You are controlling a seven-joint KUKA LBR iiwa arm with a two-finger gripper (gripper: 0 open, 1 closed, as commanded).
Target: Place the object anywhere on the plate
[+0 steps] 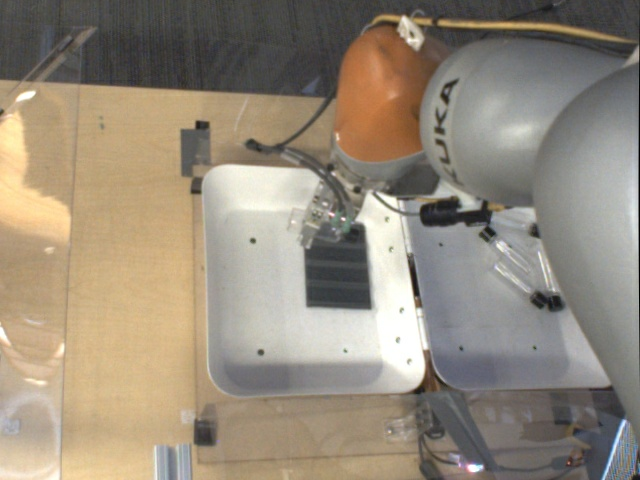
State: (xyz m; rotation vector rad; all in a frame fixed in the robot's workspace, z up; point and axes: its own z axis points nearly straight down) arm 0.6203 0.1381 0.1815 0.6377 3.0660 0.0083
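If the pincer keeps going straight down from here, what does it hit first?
Most likely the dark ribbed plate in the left bin: the pincer hangs at the plate's far edge. Depth is unclear from this slanted view, so it could meet the bin floor just beyond.

2 white bins (235,298) sit side by side on a wooden bench (110,268).

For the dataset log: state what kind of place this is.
Probably a robotics lab test bench. A KUKA arm reaches over two white bins fixed to a wooden bench, with loose cables and grey carpet behind.
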